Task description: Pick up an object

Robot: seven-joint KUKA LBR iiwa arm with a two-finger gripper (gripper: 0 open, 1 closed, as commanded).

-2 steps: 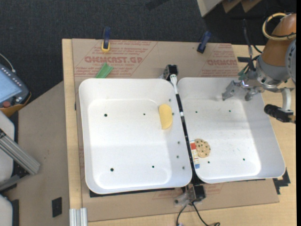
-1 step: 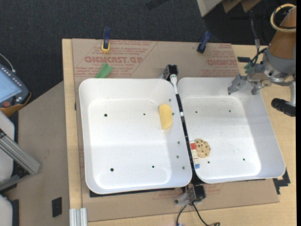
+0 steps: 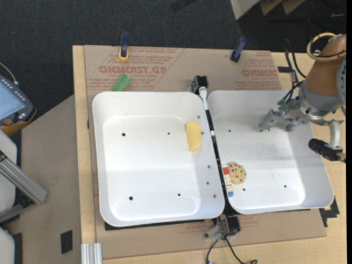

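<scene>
A yellow oblong object (image 3: 193,136) lies in the left bin (image 3: 110,147), close to its right wall. A round tan cookie-like object with dark spots (image 3: 236,172) rests in the right bin (image 3: 286,197) near its left wall. Beside it, on the divider, sits a small red, white and blue piece (image 3: 227,181). My gripper (image 3: 276,120) hangs over the upper right part of the right bin, well away from the cookie. Nothing shows between its fingers.
A green item (image 3: 121,83) lies on the cardboard behind the left bin. Blue clamps (image 3: 124,44) (image 3: 238,48) hold the board's far edge. A black clip (image 3: 200,83) sits where the bins meet at the back, another (image 3: 229,225) at the front.
</scene>
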